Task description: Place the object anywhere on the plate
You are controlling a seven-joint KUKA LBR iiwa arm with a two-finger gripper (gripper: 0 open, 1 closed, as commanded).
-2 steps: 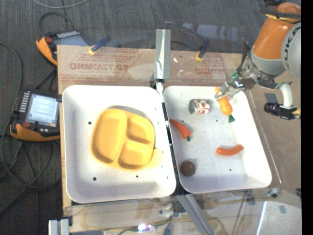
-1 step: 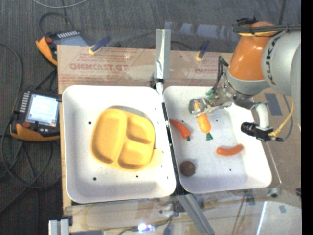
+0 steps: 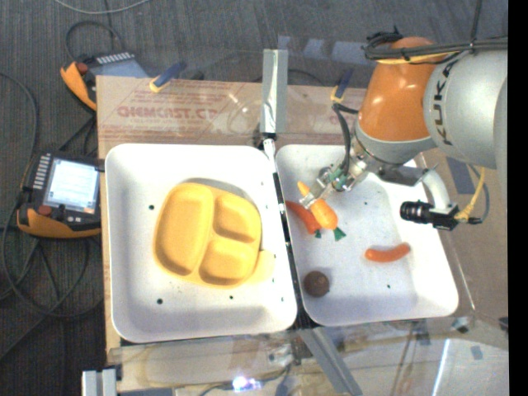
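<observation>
Two carrots (image 3: pixel 316 214) lie just below the hand (image 3: pixel 323 181), touching its fingertips. Whether it grips them, I cannot tell. The yellow plate (image 3: pixel 210 233) sits well off to its left.

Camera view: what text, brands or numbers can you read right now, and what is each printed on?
"KUKA", partly cut off, reads vertically on the grey arm.
"CHEMCAST", in faded red, on the brown board behind the bins; the letters after it are too blurred to read.
The lit screen of the handheld pendant shows content too small to read.
</observation>
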